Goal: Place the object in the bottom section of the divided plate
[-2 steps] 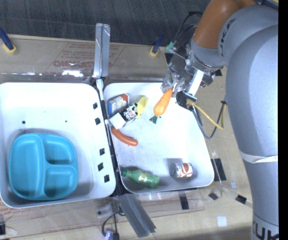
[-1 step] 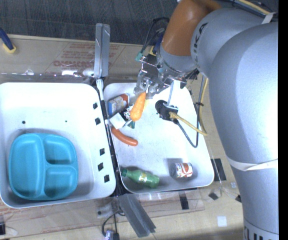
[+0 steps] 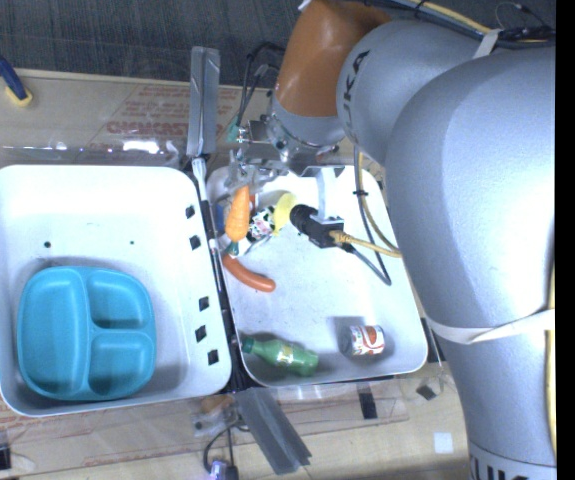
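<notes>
1. Bench is a wooden board with two shallow white bins, the left bin (image 3: 97, 193) and the right bin (image 3: 312, 288), side by side.
2. Left bin has the blue divided plastic plate (image 3: 85, 333) sitting at its lower left.
3. Right bin holds an orange carrot (image 3: 237, 214), a small black-and-white toy (image 3: 260, 226), a yellow item (image 3: 283, 208), an orange-red hot dog sausage (image 3: 248, 276), a green bottle (image 3: 281, 355) and a small can (image 3: 365, 340).
4. The gripper (image 3: 245, 173) is at the top left of the right bin, right above the carrot; can't tell how far apart its fingers are or if they've got anything.
</notes>
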### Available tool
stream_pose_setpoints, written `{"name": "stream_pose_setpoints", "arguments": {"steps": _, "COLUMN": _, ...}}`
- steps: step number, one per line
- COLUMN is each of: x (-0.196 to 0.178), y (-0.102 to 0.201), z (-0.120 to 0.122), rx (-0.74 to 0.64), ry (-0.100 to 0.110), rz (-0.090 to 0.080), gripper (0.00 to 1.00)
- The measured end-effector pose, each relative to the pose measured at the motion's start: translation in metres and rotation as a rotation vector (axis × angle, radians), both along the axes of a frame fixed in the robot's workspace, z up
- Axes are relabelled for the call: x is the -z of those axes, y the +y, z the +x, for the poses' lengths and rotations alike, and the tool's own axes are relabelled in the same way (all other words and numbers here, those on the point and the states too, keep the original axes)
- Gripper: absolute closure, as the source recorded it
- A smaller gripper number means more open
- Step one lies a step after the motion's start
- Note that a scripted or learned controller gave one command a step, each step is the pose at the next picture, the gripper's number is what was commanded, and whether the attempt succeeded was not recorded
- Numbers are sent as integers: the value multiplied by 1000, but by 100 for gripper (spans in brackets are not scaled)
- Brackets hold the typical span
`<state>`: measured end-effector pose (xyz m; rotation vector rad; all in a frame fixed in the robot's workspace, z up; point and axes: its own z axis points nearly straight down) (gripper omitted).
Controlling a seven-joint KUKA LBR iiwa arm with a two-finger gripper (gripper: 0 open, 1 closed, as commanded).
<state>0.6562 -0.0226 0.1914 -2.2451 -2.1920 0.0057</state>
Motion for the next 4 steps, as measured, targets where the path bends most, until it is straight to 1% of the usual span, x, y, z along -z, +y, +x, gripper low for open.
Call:
{"name": "stream_pose_setpoints", "arguments": {"steps": 1, "x": -16, "y": 84, "z": 0, "rx": -17, "ry": -4, "rz": -1, "gripper": 100}}
{"name": "stream_pose_setpoints", "arguments": {"steps": 2, "x": -19, "y": 174, "z": -5, "rx": -116, "ry": -5, "rz": 0, "gripper": 100}}
{"name": "stream_pose_setpoints", "arguments": {"steps": 3, "x": -32, "y": 191, "z": -70, "rx": -258, "ry": -2, "rz": 0, "gripper": 100}}
{"name": "stream_pose_setpoints", "arguments": {"steps": 4, "x": -18, "y": 234, "z": -76, "rx": -359, "ry": 1, "rz": 0, "gripper": 100}}
